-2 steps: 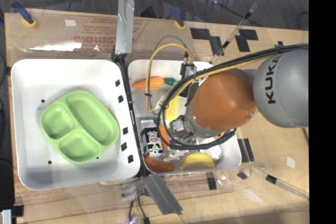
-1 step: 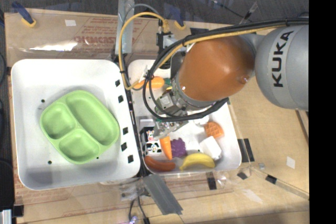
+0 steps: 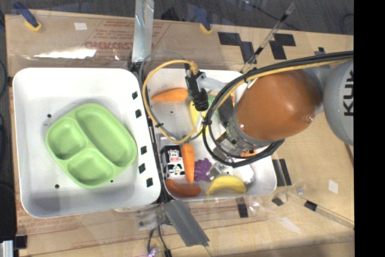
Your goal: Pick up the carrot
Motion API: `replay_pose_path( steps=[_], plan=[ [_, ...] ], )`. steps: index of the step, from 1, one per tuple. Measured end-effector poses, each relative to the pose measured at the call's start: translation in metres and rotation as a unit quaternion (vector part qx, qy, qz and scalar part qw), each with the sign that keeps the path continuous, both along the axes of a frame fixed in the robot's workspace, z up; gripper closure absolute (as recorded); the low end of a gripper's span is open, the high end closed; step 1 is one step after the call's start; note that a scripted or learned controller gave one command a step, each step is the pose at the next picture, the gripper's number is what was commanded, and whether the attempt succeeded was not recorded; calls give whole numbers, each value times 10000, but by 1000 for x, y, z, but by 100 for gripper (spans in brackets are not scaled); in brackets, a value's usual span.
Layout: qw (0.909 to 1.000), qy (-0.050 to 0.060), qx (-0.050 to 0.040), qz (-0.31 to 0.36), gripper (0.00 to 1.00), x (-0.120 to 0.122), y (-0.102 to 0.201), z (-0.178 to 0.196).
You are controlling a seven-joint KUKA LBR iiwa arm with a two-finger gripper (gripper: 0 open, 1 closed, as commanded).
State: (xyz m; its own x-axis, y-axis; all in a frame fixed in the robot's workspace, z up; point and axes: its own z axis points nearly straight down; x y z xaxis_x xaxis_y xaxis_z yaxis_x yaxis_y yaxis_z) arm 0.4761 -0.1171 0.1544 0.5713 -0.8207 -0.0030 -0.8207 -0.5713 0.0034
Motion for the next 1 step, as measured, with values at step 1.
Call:
replay_pose_path(
  steps=[1],
  plan=[
    [9998,-56,-27,177,100,2,-64,109]
  ],
)
